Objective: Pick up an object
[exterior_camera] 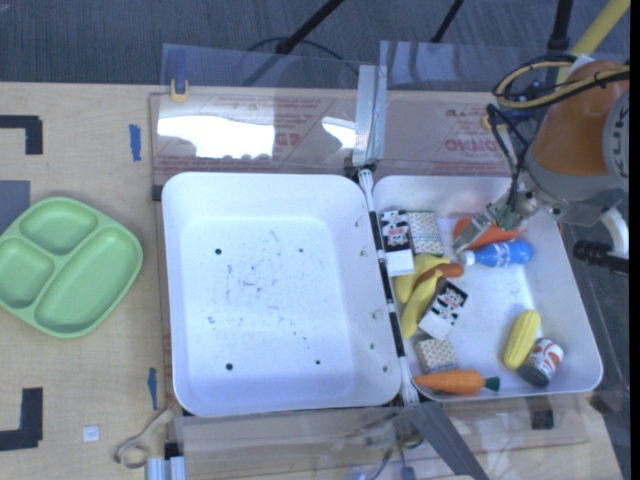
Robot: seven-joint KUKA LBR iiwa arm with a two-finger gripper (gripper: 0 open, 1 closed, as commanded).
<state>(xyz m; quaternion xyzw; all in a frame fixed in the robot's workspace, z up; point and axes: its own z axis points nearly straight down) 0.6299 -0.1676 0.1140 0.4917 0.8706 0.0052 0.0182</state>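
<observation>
- Left bin (190,208): white, sits well apart from the claw
- Right bin (585,338): holds the clutter, including a banana (415,293) and a corn cob (521,336)
- Target candidate: orange carrot (482,233) at the bin's upper middle, long axis slanting up to the right, blue-white bottle (500,255) just below
- Claw (503,215): directly over the carrot's upper right end; grip state cannot be determined
</observation>
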